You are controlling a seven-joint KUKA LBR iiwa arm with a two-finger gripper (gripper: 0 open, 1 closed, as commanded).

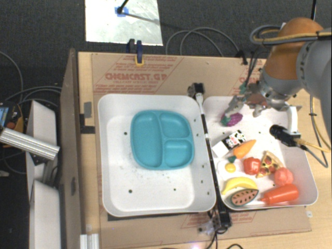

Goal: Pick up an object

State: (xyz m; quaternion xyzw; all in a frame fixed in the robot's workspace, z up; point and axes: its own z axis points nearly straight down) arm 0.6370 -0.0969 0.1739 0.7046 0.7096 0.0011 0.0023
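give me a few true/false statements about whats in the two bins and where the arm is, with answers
1. A teal divided plate lies in the left bin. True.
2. The toy food is piled in the left bin. False: the banana, pizza slice, carrot and the rest lie in the right bin.
3. The hand is over the far end of the right bin, near the purple toy. True.
4. The watermelon slice sits at the far end of its bin. False: it is at the near end, just below the banana.
5. The arm reaches across the teal plate. False: it stays on the right bin's side.
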